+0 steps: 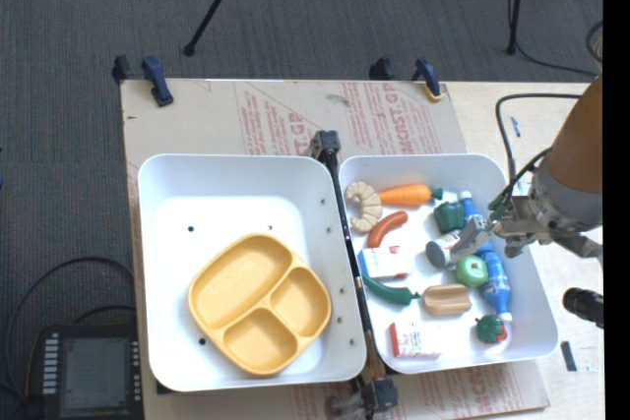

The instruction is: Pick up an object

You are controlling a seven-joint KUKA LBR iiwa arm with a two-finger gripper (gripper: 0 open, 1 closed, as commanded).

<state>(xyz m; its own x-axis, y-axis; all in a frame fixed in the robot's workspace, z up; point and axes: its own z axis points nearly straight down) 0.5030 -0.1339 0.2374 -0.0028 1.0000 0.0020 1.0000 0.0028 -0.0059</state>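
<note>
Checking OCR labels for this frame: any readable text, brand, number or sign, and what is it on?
Nothing reads cleanly.
Brown board under the white bins: red printing, upside down from this camera, too blurred to quote.
Small white carton with red print: marks too small to read.
White and red box beside the green pepper: too small to read.
Dark screen device at the lower left: no legible display.

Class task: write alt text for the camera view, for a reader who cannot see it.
A robot arm reaches its gripper into the right bin, which is crowded with toy food. The left bin holds a yellow divided plate.
</note>
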